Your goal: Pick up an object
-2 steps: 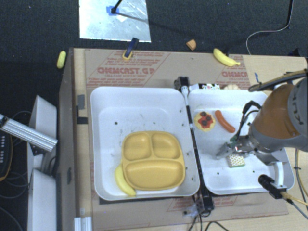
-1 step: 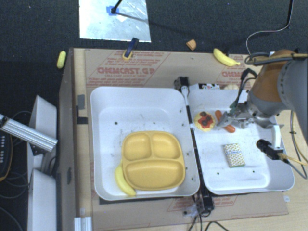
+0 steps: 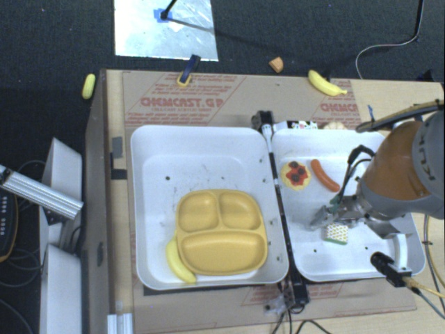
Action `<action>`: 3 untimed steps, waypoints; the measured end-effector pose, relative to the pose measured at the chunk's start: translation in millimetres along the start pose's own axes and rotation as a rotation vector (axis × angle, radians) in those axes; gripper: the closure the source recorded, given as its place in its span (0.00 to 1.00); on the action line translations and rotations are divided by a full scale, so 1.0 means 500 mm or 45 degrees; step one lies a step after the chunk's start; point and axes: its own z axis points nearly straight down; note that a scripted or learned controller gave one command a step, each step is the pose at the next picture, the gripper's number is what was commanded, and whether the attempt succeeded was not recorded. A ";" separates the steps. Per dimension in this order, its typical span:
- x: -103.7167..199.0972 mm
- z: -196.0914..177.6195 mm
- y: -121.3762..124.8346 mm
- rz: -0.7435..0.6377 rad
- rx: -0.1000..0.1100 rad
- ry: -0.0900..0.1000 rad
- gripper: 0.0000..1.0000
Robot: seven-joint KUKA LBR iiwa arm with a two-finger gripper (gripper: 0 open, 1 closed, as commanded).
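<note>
My gripper (image 3: 332,218) hangs low in the right bin (image 3: 389,145), near its middle, and it is open with nothing between its fingers. Just below it, nearly touching, a small white and green checkered block (image 3: 337,234) lies on the bin floor. Farther back in the same bin lie an orange sausage (image 3: 325,175) and a small round pizza piece (image 3: 297,175) with red toppings. The grey arm with its orange band (image 3: 400,169) reaches in from the right and hides part of the bin's right side.
The left bin (image 3: 201,148) holds a yellow divided plate (image 3: 221,229) with a banana (image 3: 178,261) at its front left edge. A second banana (image 3: 325,83) and a small orange piece (image 3: 277,65) lie on the cardboard behind the bins. The divider (image 3: 274,193) runs between the bins.
</note>
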 end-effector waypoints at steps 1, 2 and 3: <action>0.006 0.000 -0.034 0.000 0.000 0.000 0.00; 0.006 -0.021 -0.032 -0.001 -0.004 0.001 1.00; 0.119 -0.201 0.030 -0.003 -0.004 0.000 1.00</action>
